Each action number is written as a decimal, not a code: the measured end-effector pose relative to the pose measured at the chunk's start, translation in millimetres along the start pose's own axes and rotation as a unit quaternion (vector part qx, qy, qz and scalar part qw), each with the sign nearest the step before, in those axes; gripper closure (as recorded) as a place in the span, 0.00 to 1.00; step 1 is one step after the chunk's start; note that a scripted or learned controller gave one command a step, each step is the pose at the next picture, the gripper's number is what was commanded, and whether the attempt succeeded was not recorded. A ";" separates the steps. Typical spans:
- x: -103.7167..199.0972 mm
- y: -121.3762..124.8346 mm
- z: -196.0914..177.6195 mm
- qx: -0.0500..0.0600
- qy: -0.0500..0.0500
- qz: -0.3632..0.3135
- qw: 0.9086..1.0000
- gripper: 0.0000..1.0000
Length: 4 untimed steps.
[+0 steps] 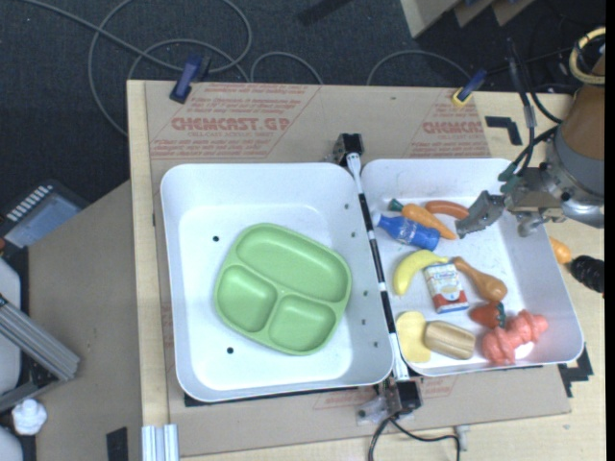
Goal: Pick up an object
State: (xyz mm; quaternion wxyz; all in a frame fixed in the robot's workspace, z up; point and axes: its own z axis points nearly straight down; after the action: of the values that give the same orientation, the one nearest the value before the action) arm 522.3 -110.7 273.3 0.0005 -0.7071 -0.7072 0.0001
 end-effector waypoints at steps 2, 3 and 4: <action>-93.2 -2.2 182.7 0.001 0.000 0.001 1.000 0.00; -93.6 -0.7 171.4 -0.002 -0.001 0.001 1.000 1.00; -21.8 -3.0 72.3 -0.002 0.000 -0.001 1.000 1.00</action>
State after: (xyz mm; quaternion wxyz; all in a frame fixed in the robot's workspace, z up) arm 519.2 -132.4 201.0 -0.0008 -0.7066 -0.7076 -0.0007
